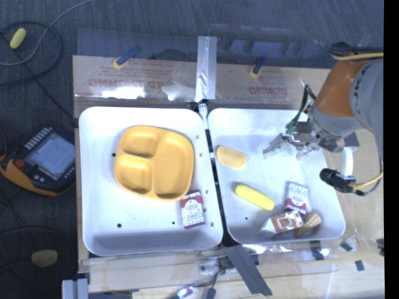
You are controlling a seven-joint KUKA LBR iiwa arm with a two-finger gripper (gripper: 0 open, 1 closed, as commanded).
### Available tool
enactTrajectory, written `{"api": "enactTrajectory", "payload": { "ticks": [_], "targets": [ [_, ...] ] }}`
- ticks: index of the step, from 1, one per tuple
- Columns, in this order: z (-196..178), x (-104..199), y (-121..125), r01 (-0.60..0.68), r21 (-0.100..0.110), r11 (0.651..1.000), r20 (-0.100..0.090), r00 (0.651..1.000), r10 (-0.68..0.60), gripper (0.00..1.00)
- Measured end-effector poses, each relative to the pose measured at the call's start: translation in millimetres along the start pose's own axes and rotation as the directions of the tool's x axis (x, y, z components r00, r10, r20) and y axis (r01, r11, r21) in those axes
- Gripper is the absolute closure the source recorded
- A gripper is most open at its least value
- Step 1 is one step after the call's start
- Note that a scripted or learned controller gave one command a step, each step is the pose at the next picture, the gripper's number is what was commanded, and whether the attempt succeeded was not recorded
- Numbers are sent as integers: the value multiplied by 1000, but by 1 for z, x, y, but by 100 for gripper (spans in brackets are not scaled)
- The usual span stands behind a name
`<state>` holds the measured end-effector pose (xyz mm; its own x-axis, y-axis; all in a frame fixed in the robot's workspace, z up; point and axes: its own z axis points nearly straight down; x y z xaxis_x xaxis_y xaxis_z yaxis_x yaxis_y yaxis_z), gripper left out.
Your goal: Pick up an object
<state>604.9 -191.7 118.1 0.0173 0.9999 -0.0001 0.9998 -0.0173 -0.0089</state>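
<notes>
At the near edge of the right bin (336, 229) lies a cluster of three things: a small orange-and-white carton (287, 222), a brown bread-like lump (310, 224) touching it on the right, and a red-and-white carton (297, 196) just behind them. Left of these a yellow corn cob (254, 196) lies slantwise, apart from the rest. Farther back, near the divider, sits a pale yellow oval piece (230, 157). That makes five loose things in this bin.

In the left bin (93, 229) there are two: a red-and-white carton (192, 210) at the near right corner, and behind it, just beside it, one big yellow tray (154, 161) with three compartments.

The claw (298, 147) hangs over the far part of the right bin, its fingers spread wide with nothing between them. It is well apart from the cartons and the corn cob, and nothing stands between them.

Beyond the bins the bench (143, 80) carries clear film, a metal strip (206, 67) and two yellow-and-blue clips (124, 58).
</notes>
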Motion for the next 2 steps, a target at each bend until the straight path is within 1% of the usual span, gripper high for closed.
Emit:
{"api": "enactTrajectory", "payload": {
  "ticks": [1,2],
  "targets": [
    [28,14,-44,186,-17,982,8,983,-186,0],
    [29,65,-111,113,-27,993,9,994,-113,0]
  ]
}}
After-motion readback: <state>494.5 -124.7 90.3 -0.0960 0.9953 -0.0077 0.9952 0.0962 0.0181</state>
